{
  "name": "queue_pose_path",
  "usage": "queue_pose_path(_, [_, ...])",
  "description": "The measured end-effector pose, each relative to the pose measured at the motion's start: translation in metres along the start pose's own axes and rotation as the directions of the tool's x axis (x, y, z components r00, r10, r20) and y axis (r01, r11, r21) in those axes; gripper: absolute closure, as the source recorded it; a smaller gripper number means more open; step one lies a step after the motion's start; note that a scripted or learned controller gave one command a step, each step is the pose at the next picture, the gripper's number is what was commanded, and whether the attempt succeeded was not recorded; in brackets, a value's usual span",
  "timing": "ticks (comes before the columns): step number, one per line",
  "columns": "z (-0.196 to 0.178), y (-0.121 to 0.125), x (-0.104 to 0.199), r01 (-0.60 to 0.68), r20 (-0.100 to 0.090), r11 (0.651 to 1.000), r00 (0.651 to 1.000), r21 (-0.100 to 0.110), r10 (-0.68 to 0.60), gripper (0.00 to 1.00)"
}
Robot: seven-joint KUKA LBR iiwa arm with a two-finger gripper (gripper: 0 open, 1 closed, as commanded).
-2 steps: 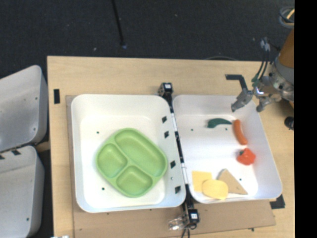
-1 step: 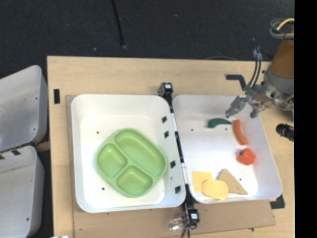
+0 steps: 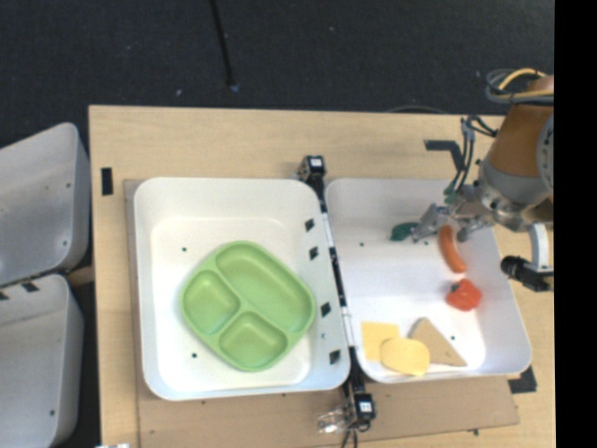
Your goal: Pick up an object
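Observation:
My gripper hangs over the upper middle of the right bin, reaching in from the right. Just to its right and slightly below lies an orange sausage-shaped piece, close to the gripper's body; whether they touch is unclear. A small red piece sits below the sausage. Near the bin's front edge lie a yellow square slice, a pale yellow round piece and a tan wedge, bunched together. Nothing is visibly held.
The left bin holds a green divided plate. A black-clipped divider separates the bins. The arm's grey wrist with its orange band and cables stands over the right bin's far right corner.

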State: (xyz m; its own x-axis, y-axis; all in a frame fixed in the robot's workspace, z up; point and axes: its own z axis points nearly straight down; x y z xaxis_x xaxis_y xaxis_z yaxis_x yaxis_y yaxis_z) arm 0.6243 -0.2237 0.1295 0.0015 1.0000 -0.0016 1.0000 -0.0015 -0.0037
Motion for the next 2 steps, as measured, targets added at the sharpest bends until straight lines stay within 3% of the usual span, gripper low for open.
queue_pose_path(1, [-0.015,0.002,-0.001,0.001,0.003,1.0,1.0,-0.009,-0.001,1.0])
queue_pose_path(2, [-0.066,-0.007,-0.002,-0.004,0.0,1.0,1.0,-0.009,0.004,1.0])
